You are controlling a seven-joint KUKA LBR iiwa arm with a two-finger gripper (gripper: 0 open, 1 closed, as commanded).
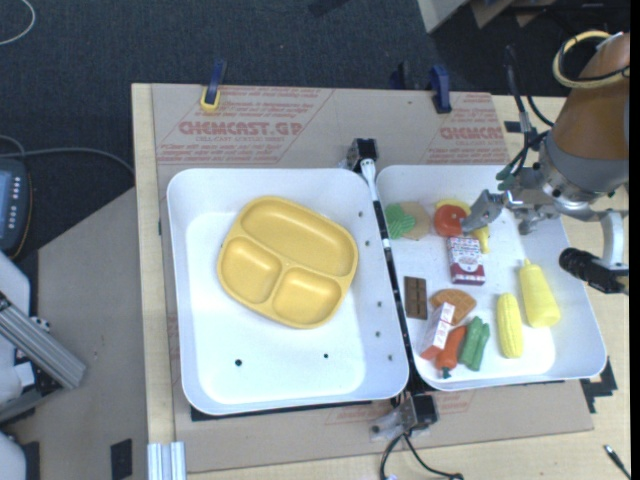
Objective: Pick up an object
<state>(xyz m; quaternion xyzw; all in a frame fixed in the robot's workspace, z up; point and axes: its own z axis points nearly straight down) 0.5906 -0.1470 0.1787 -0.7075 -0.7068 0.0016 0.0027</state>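
Observation:
My gripper point(505, 216) hangs over the back of the right bin point(585, 353), open, with bare white bin floor showing between its fingers. One grey finger point(484, 208) stands just right of a red tomato point(451, 215) and above a small yellow piece point(484, 234). A red and white packet point(465, 260) lies just in front of the gripper. Further forward are a yellow squash point(538, 294), a corn cob point(509, 325), a green pepper point(474, 343), a carrot point(448, 346) and a brown cookie point(452, 299). A green leafy item point(400, 220) sits at the bin's back left.
The left bin point(190, 348) bears a yellow divided plate point(288, 261). A brown chocolate bar point(415, 297) lies by the right bin's left wall. The orange-banded arm point(590, 118) reaches in from the upper right. A black cable clip point(362, 153) sits between the bins.

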